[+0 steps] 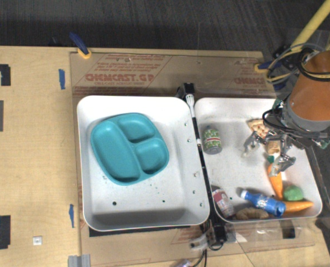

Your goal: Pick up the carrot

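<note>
The carrot (276, 183), orange with a small green top, lies in the right bin (231, 121) near its right wall, pointing toward the front. My gripper (268, 152) hangs over the right bin just behind the carrot, with its fingers spread open. One fingertip (285, 162) is right at the carrot's green end, and the other (250, 144) is out to the left. The carrot is not between the fingers. A beige item (273, 147) shows under the gripper.
A green lump (293, 193), an orange piece (299, 206), a blue bottle (263, 201), a small can (223, 202) and a brown item (251, 214) crowd the right bin's front. A green can (212, 139) stands mid-left. The left bin (98, 204) holds a teal divided plate (130, 147).
</note>
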You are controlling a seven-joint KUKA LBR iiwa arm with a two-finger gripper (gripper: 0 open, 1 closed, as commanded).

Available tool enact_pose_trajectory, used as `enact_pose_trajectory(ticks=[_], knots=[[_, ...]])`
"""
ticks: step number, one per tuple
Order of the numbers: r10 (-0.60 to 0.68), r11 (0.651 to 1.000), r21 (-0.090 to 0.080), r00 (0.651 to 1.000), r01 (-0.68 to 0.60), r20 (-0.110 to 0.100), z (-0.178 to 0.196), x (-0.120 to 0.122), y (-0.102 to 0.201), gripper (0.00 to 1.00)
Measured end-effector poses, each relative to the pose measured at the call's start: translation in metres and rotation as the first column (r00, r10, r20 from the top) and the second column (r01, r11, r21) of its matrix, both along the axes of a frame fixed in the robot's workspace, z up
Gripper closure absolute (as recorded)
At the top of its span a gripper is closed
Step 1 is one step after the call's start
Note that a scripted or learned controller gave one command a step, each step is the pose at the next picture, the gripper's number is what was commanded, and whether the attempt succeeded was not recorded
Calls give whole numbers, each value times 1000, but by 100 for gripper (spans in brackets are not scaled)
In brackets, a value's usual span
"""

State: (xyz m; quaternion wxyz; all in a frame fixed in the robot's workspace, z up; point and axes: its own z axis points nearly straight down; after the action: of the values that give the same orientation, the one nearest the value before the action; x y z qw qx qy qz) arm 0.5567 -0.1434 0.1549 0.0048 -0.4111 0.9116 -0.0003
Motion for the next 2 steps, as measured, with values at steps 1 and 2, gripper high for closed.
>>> enact_pose_trajectory(ticks=[1, 2], knots=[[31, 1000, -1, 1000, -31, 0, -60, -9, -50, 0], [366, 930, 12, 930, -366, 25, -63, -44, -59, 0]])
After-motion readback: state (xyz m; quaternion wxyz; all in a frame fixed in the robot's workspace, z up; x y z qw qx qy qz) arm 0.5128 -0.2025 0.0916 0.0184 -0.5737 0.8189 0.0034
